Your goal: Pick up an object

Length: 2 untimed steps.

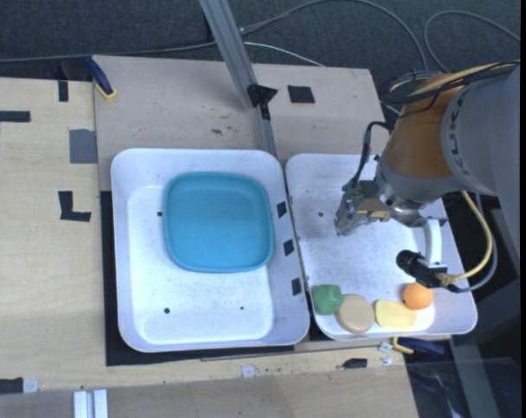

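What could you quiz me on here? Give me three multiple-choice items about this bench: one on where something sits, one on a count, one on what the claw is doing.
1. Where is the blue plate?
A. In the left bin
B. In the right bin
C. On the bench outside both bins

2. How many small objects line the right bin's near edge?
A. Two
B. Four
C. Six

3. What is the claw doing?
A. Gripping the plate
B. Poised over bare bin floor
C. Lifting the orange ball

Answers: 1 A, the plate lies in the left bin. 2 B, green piece, tan piece, yellow piece and orange ball. 3 B, the objects lie nearer the camera, apart from it.
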Tool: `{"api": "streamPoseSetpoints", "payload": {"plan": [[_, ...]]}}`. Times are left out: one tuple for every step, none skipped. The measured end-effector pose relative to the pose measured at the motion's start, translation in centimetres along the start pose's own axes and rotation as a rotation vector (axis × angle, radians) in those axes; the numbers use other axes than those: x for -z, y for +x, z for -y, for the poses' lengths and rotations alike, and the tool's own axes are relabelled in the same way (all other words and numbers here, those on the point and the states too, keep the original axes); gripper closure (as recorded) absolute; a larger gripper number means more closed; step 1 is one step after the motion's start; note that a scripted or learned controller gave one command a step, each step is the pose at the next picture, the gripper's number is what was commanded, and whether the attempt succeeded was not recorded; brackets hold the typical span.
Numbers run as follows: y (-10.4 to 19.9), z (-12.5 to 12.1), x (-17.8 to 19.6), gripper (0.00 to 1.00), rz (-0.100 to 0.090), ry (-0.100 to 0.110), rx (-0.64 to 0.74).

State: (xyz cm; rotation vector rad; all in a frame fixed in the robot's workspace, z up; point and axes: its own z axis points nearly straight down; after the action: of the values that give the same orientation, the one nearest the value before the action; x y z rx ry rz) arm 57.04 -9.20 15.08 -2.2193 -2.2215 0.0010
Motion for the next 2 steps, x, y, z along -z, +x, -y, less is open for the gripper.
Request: {"api": "streamPoseSetpoints", "payload": {"plan": [[-0.3, 0.0, 4.2, 1.00, 0.001, -0.004, -0.001], [-0.1, 0.1, 10.4, 1.00, 0.001, -0.005, -0.001]]}}
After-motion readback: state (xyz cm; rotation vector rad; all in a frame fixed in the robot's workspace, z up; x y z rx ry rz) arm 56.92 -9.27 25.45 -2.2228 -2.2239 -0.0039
